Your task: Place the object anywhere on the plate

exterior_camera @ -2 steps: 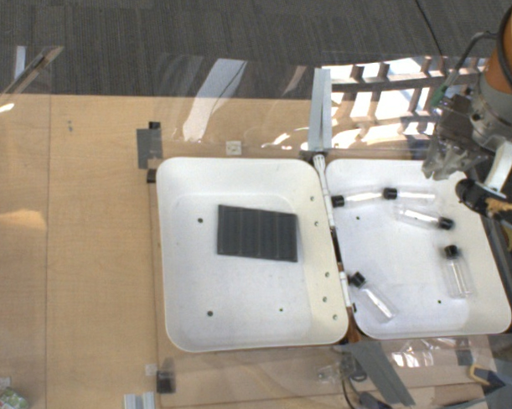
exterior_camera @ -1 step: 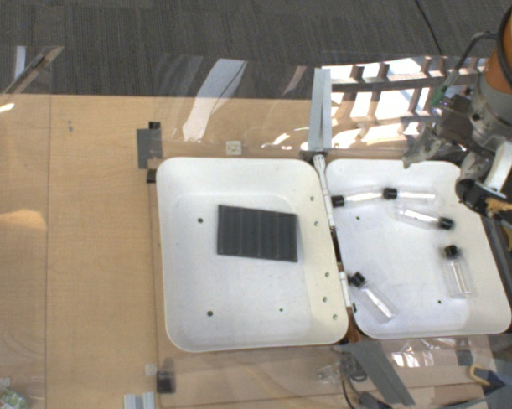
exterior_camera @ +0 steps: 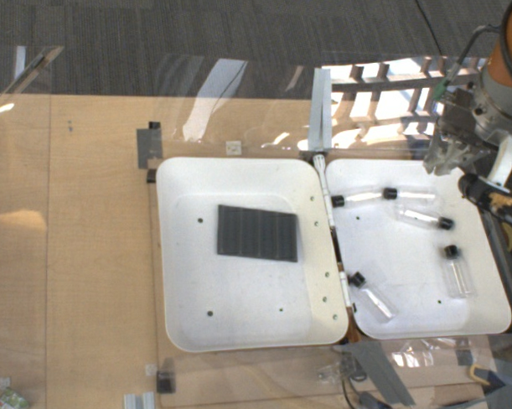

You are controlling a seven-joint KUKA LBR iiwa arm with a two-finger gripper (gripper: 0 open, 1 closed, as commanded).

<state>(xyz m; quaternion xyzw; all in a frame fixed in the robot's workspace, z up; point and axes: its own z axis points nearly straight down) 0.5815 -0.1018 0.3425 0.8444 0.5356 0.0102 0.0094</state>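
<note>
Clear vials [exterior_camera: 424, 216] in the right bin [exterior_camera: 495, 321], dark plate [exterior_camera: 257, 233] in the left bin [exterior_camera: 180, 324].

Black-capped vials lie flat, axes mixed, below-left of the gripper [exterior_camera: 446, 161] at the bin's far right corner; its state: cannot tell. Wooden worktop [exterior_camera: 73, 248], grey carpet behind.

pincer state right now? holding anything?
Pincer: cannot be told; it sits above the right bin's far right corner, with no vial visibly in it.

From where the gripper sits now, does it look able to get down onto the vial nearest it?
Probably yes. The gripper hovers over the right bin's back corner, and the vial lies apart from the others with nothing over it.
</note>
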